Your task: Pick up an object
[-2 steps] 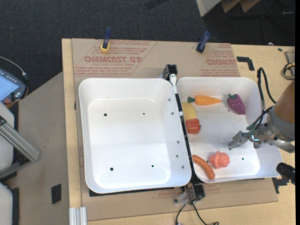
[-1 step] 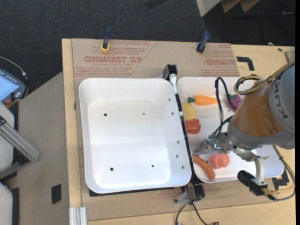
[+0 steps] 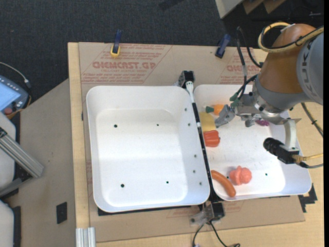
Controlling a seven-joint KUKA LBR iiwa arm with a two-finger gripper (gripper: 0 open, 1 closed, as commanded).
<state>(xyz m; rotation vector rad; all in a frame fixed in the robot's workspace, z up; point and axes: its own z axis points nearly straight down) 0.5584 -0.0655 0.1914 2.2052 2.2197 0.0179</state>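
Observation:
The right bin [image 3: 272,187] holds several small objects. A red pepper-like piece [image 3: 211,138] lies by the bin's left wall, with a flat yellow piece [image 3: 206,120] just behind it and a small orange piece [image 3: 218,108] further back. A pink-red strawberry-like toy [image 3: 240,175] and an orange sausage shape [image 3: 223,183] lie near the front. My gripper [image 3: 229,116] hangs over the back of this bin, just right of the yellow and orange pieces. Nothing is visibly held in it. A purple bit [image 3: 263,122] peeks out under the wrist.
The left bin [image 3: 95,138] sits beside the right one, with a black-and-white divider strip [image 3: 196,122] between them. The arm's grey and orange body [image 3: 288,71] covers the right bin's back right corner. A black fitting with cable [image 3: 278,151] hangs over the bin's right side.

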